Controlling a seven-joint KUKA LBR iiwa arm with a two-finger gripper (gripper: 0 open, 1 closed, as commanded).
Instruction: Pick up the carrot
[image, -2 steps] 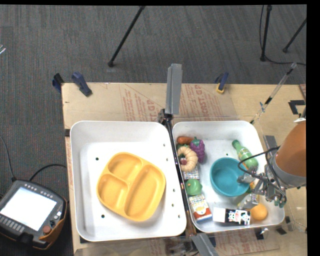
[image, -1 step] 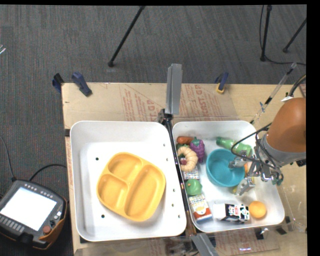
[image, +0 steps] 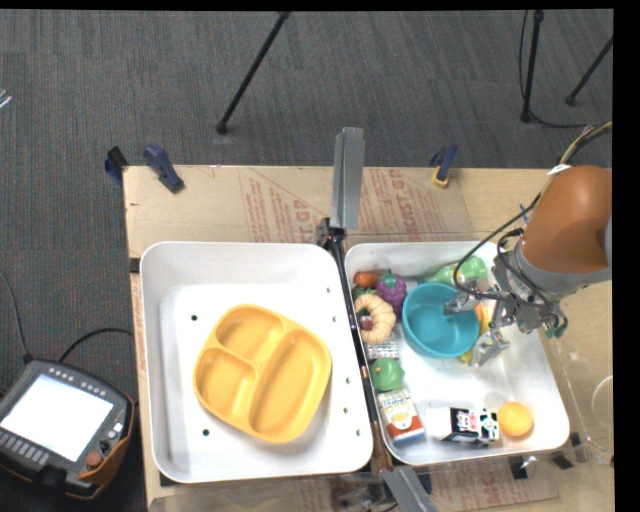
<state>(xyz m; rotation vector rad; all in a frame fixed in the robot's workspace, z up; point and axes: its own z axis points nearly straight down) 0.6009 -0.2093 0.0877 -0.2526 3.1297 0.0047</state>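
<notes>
A small orange-red piece with a green end, which looks like the carrot (image: 366, 279), lies in the right bin's (image: 540, 375) far left corner beside purple grapes (image: 392, 290). My gripper (image: 477, 328) hangs over the right rim of a blue bowl (image: 435, 322), well to the right of that piece. It is open: one finger is over the bowl's rim and the other is just off it toward the bin floor. A thin orange-yellow sliver (image: 483, 316) shows between the fingers at the rim. I cannot tell what that sliver is.
The right bin also holds a donut (image: 375, 315), a green fruit (image: 386, 374), a small carton (image: 403, 417), a cow-print carton (image: 468, 424), an orange ball (image: 516, 420) and a green pear (image: 468, 268). A yellow divided plate (image: 262, 372) lies in the left bin (image: 165, 290).
</notes>
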